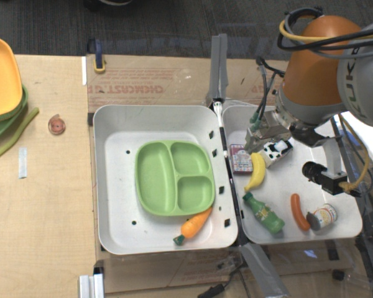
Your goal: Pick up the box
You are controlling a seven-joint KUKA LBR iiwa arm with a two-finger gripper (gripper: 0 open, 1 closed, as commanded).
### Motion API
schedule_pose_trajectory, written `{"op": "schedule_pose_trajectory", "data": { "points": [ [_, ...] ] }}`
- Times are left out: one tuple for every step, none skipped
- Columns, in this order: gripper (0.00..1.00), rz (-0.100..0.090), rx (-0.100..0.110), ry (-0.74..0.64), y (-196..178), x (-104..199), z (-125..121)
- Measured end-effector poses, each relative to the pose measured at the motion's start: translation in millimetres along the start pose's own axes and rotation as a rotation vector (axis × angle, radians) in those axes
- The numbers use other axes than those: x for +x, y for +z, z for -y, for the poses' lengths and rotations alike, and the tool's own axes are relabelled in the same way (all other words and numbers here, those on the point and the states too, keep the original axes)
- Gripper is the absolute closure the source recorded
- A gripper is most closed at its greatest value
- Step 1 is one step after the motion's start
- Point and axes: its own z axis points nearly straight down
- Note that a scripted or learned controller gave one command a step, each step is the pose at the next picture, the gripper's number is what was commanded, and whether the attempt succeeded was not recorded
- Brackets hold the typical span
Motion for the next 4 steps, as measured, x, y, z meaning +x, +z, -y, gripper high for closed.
{"op": "schedule_pose_trajectory", "data": {
  "points": [
    [1.0,0.0,0.0,-0.036,2.0,63.9,38.2],
    [1.0,0.002,-0.004,-0.267,-32.1,-1.8,-13.9],
    [1.0,0.001,-0.002,0.036,-3.6,0.5,-43.3],
    [1.0,0.0,0.001,0.155,22.3,64.7,-3.8]
  ]
}}
